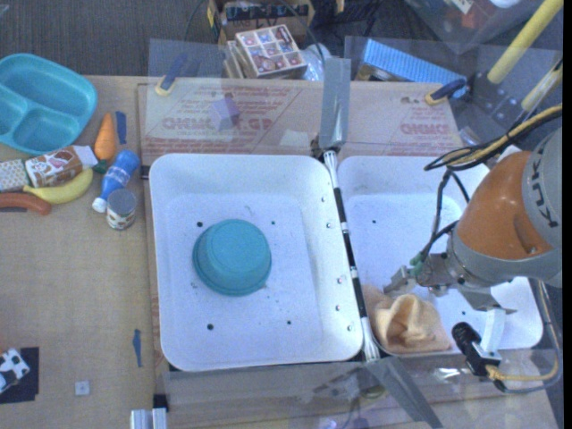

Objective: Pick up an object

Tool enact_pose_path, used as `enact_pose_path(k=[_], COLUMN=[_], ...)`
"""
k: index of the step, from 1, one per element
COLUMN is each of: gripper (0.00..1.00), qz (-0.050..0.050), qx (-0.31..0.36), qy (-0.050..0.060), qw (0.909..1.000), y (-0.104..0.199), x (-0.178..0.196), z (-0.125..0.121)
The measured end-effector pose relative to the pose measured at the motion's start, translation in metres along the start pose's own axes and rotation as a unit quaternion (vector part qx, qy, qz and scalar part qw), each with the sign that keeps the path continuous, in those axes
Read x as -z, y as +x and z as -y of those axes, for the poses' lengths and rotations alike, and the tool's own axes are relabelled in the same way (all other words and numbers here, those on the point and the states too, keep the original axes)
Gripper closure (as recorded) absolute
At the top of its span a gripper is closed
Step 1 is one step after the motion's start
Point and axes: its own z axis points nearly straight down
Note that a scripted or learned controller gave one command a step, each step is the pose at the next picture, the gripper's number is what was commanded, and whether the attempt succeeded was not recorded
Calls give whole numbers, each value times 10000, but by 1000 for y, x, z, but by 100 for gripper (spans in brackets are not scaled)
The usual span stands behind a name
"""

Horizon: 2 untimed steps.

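A teal bowl (pixel 232 256) lies upside down in the middle of the left bin (pixel 179 186). A tan, soft-looking lump (pixel 409 323) rests in the front left corner of the right bin (pixel 393 186). The grey arm with its orange band (pixel 505 217) reaches over the right bin from the right. My gripper (pixel 400 282) hangs just above the tan lump's upper edge, and the wrist hides the tip.
On the bench to the left of the bins lie a blue divided plate (pixel 40 101), a toy carrot (pixel 106 137), a banana (pixel 63 189), a small bottle (pixel 116 179) and a can (pixel 121 209). Cables (pixel 487 369) trail by the right bin's front edge. Boxes stand behind.
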Motion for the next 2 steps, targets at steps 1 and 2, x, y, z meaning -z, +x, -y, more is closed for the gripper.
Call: enact_pose_path(k=[1, 2], gripper=[0, 100], qz=[-13, -10], qx=[-339, -345], qy=[29, 7], qw=[9994, 9994], y=[4, 3], x=[-9, 1], z=[2, 0])
